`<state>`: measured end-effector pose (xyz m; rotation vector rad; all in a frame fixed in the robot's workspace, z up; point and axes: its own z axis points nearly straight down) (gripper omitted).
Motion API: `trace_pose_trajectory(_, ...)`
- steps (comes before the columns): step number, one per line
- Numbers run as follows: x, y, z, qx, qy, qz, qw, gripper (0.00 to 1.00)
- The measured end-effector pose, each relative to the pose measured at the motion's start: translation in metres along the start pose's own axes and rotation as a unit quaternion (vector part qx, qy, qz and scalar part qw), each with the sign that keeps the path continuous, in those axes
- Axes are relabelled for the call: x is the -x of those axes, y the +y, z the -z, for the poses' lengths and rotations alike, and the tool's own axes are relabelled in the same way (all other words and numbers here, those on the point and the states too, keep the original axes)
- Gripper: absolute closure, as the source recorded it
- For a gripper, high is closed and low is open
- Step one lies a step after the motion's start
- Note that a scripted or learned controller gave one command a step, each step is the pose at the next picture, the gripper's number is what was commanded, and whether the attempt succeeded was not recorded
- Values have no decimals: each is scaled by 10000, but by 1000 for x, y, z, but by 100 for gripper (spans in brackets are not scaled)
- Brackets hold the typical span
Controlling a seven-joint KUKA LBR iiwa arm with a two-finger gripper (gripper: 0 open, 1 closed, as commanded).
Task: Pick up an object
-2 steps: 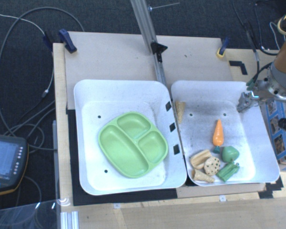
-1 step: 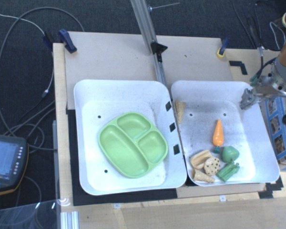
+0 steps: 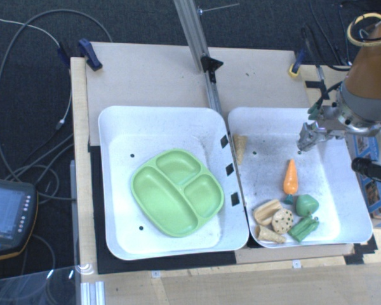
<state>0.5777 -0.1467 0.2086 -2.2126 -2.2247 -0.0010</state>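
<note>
Two shallow white bins side by side on the bench [image 3: 146, 75]. In the left bin [image 3: 114, 132], a green divided plate [image 3: 178, 191] lying flat, three compartments, nearer the front edge than the back and reaching close to the bin's right wall.

In the right bin [image 3: 267, 122], toy food gathered toward the front edge. Orange carrot [image 3: 291, 177] about mid-bin, lengthwise front to back, pointed end toward the back. Just in front of it, a round green vegetable [image 3: 305, 204], touching or nearly touching the carrot's blunt end. Further forward, near the front right corner, a second green piece [image 3: 303, 228], longer and ridged. To its left, a round speckled cookie [image 3: 282, 221], with a tan bread-like piece [image 3: 267, 211] on its left and another pale piece [image 3: 270, 235] against the front wall. Apart from the heap, a pale cone-shaped piece [image 3: 240, 149] against the left wall, toward the back.

Gripper [image 3: 301, 146] over the back right part of the right bin, behind the carrot and well apart from it, pointing down, nothing visible between the fingers. Cannot tell whether released or clenched: too small and dark at the tip. Grey arm with orange band [image 3: 368, 68] reaching in past the bin's right edge.

Blue clamps [image 3: 89, 54] at the bench's back corners.
</note>
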Motion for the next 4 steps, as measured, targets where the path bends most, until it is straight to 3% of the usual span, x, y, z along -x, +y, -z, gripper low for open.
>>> trace_pose_trajectory(4, -231, -25, 33, 17, 2, 14, 10000, 100)
